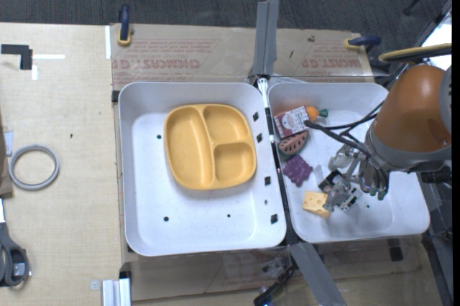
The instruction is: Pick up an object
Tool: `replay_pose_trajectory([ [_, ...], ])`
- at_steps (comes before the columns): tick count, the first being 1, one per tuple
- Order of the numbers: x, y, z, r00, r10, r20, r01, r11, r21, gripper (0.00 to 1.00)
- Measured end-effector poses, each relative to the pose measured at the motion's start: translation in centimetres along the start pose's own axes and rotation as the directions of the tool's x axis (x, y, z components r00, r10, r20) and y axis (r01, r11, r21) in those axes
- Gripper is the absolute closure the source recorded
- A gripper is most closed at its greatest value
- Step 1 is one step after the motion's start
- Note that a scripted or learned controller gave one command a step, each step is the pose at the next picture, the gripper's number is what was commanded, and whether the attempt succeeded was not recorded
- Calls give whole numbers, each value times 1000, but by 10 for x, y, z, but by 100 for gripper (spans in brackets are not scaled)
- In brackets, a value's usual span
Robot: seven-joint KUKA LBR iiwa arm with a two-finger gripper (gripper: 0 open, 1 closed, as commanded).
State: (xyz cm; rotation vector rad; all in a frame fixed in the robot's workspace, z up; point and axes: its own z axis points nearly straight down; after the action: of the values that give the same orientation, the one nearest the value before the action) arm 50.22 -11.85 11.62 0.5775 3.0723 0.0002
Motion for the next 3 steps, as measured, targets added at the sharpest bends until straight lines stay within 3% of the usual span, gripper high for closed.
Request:
replay_pose_trajectory([
  [1, -66, 34, 25, 961, 276, -11, -276, 961, 7, 0],
  [2, -112, 71, 26, 826, 563, -8, -563, 826, 11, 0],
  [3, -117, 36, 17, 897, 442, -9, -442, 897, 10, 0],
])
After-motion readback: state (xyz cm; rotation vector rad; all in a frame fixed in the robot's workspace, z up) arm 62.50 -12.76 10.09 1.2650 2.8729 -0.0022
